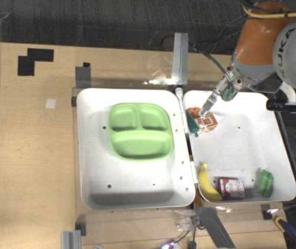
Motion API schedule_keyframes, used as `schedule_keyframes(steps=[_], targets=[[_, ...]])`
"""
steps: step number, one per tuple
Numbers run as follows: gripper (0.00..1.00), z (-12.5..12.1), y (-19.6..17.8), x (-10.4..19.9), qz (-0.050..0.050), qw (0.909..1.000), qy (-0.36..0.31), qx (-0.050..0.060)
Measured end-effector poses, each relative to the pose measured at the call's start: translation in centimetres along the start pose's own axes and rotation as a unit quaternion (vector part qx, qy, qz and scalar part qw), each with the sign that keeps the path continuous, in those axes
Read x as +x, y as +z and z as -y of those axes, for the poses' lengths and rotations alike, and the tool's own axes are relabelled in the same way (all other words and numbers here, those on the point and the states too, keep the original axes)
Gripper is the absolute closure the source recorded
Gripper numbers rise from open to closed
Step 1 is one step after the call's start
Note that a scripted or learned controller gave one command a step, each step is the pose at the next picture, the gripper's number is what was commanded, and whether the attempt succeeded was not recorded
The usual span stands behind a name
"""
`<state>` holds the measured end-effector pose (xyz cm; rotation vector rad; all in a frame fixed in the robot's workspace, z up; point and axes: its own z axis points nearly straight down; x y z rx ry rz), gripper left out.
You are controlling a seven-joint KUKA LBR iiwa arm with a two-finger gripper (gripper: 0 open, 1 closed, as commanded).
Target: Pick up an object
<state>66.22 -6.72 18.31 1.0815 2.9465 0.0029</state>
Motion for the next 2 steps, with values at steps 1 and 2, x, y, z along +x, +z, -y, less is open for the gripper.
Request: schedule_keyframes(steps=[1,2], targets=[[0.00,4.2,5.5,-0.2,0.012,0.9911,0.133,-0.009],[0.00,6.0,6.6,1.9,0.013,0.9742,0.225,-0.014]])
